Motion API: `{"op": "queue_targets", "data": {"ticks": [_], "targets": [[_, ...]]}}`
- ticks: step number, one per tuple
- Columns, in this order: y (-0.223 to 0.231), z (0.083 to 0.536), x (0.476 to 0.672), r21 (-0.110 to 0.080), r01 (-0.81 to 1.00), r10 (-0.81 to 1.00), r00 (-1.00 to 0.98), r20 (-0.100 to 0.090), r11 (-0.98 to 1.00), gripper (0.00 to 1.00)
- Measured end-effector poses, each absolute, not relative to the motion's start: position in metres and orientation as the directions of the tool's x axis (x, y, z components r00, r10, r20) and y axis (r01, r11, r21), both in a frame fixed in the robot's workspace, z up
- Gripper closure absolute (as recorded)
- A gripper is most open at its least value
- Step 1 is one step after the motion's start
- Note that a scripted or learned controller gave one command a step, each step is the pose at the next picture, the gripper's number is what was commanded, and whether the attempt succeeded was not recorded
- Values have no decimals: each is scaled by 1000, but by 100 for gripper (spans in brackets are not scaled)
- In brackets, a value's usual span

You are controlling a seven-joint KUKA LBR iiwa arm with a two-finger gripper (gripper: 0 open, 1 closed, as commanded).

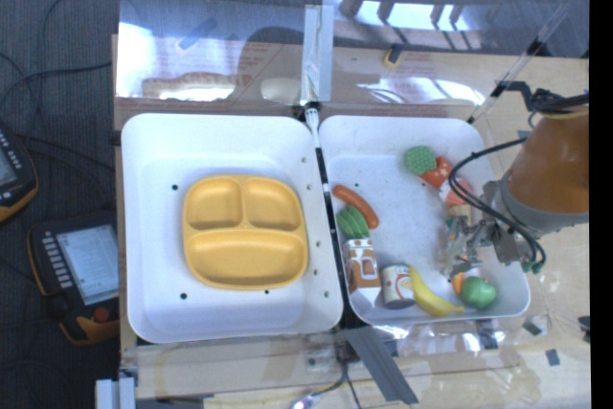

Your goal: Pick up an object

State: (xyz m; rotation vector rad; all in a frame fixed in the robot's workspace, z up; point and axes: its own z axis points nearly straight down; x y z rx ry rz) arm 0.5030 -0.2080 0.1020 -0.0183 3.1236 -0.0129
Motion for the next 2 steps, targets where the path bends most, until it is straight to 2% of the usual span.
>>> {"op": "queue_targets", "data": {"ticks": [1,2], "targets": [[-208,102,503,-8,-12,-12,-1000,-17,1000,0],[-206,92,496,-8,-26,-26,-1000,-16,1000,0]]}}
